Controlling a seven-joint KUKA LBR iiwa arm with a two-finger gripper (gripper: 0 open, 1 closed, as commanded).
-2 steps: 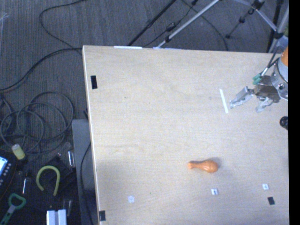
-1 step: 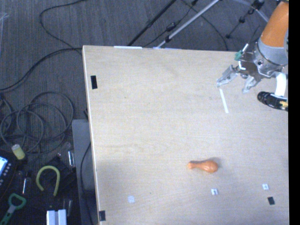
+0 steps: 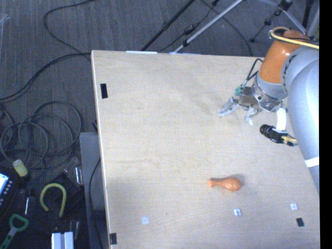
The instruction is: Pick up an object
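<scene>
Orange object: pear-shaped piece (image 3: 226, 183) lies toward the front of my pincer (image 3: 237, 109), well apart.
Long axis: left-right.
Pincer: spread, holding nothing.

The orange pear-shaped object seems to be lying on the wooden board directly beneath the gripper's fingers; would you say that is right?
Not quite. The orange pear-shaped object does lie on the wooden board, but not beneath the gripper. In the camera view it sits apart from the gripper, well toward the board's near edge, with bare board between them.
</scene>
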